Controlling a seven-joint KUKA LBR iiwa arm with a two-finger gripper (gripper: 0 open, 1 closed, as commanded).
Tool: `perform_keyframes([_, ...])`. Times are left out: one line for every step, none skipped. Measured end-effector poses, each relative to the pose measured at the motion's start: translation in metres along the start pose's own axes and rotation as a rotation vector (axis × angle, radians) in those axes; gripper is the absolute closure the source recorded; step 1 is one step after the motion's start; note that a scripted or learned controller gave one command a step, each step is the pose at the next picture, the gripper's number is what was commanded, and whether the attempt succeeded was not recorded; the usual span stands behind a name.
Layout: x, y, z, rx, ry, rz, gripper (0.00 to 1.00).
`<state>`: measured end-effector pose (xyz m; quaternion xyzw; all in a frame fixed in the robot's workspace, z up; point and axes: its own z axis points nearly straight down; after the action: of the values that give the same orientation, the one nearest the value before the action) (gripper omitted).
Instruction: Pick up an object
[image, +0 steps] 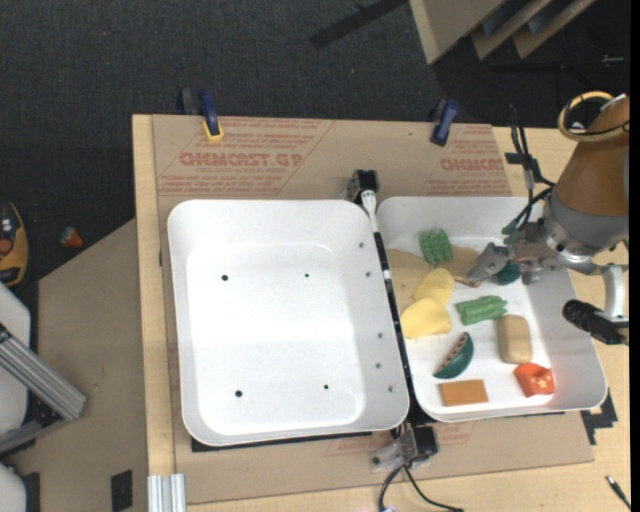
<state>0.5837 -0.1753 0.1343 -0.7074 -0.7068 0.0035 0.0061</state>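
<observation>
Gripper (497, 264) low over right bin (590, 375), upper right of frame; can't tell how open it is or whether it grips anything. 8 toy food pieces centre-right: yellow piece (425, 318), green piece (481, 309) just below gripper.

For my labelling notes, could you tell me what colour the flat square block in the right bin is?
Orange: the flat square block, seen in the camera view.

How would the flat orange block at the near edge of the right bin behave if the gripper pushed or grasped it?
The flat orange block lies broad-face down, so it would probably slide rather than roll or tip. It looks thin and low, so a top-down pinch may struggle. It seems rigid, likely light.
</observation>
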Motion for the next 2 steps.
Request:
perform_keyframes([0.061, 0.025, 0.051, -0.013, -0.005, -0.006, 0.00])
perform_keyframes([0.065, 0.076, 0.047, -0.021, -0.006, -0.004, 0.00])
